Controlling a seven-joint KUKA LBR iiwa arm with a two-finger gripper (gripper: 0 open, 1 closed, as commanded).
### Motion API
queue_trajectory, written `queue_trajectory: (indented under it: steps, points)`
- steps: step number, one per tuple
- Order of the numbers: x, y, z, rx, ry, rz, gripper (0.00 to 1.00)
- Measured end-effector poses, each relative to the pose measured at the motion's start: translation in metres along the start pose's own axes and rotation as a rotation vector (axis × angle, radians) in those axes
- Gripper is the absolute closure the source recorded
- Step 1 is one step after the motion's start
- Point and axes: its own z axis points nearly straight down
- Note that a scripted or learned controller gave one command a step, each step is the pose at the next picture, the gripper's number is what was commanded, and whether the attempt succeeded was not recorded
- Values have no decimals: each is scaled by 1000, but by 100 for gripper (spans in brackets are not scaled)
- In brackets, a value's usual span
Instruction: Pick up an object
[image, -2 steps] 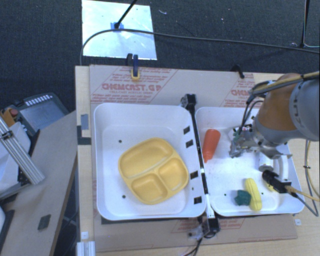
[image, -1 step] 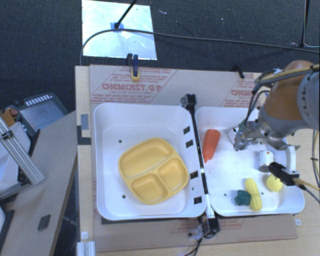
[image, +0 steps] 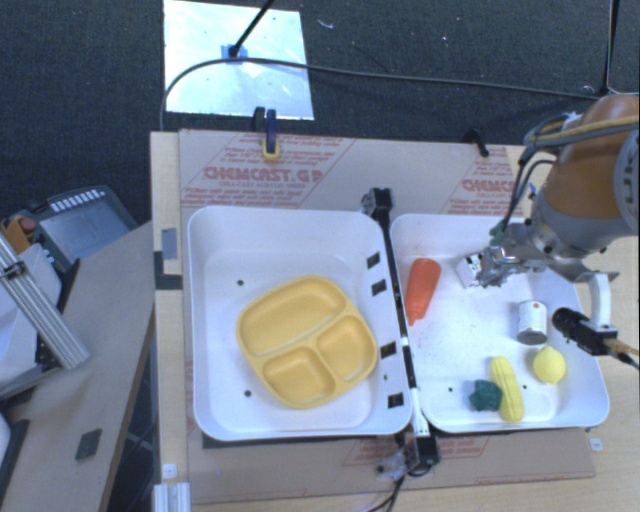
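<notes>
Carrot (image: 422, 288): toy, likely light, stiff, smooth; grasp across its middle.
Hand (image: 487, 270): just right of carrot, apart from it; grip state cannot be told.

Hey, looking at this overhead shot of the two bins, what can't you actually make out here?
- Gripper: too small and cluttered in the camera view to tell its fingers' state.
- Arm: cut off by the right edge.
- Green object: partly behind the corn, too small to identify.
- Small can: label unreadable.
</notes>
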Motion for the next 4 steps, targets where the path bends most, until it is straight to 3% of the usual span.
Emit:
queue_trajectory:
  steps: [1,4]
  points:
    - [5,-7,-51,-1,0,-1,100]
    - [145,-46,-42,5,3,-6,100]
